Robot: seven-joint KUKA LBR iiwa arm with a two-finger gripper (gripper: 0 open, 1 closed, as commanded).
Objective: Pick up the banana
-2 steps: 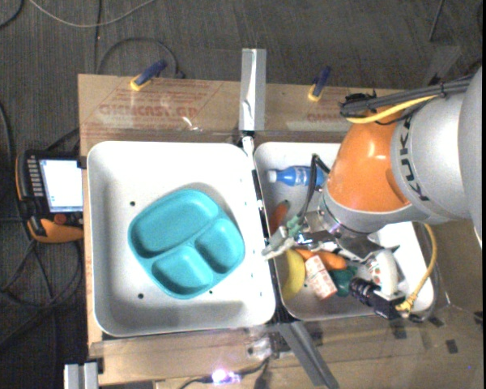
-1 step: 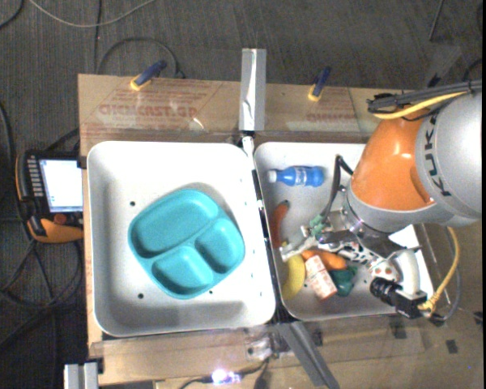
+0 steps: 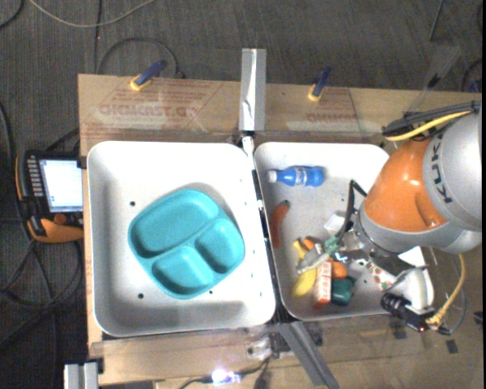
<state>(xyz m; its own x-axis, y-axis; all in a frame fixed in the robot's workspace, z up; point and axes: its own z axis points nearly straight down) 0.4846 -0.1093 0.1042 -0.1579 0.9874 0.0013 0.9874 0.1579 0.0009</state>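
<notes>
- The banana (image 3: 306,281) lies in the right bin (image 3: 308,154), low in a heap of small things near the front wall. Only a short yellow stretch of it shows.
- Its long axis seems to run at a slant, from the bin's front-left up toward the back-right; the heap hides too much of it to be sure.
- The gripper (image 3: 328,248) hangs over the same heap, just behind and to the right of the banana, close above it. Whether it touches the banana I cannot tell.
- Whether the gripper is spread or pressed together I cannot tell either: the wrist and the clutter blur it. Nothing shows clearly between its tips, so I judge the banana not yet held.
- So the banana lies toward the bin's front-left from the gripper, and the coming move turns on that small offset.
- Crowding the banana: a red-orange carton (image 3: 325,284) touching its right side, and a dark green thing (image 3: 342,291) beyond that.
- Farther back in the bin lie a small orange-red piece (image 3: 279,215) near the left wall and a blue-capped bottle (image 3: 298,176) near the back wall.
- The arm (image 3: 421,193), with its orange band, covers the bin's right side.
- The left bin (image 3: 105,168) holds a teal divided plate (image 3: 187,241), well apart from the banana.
</notes>
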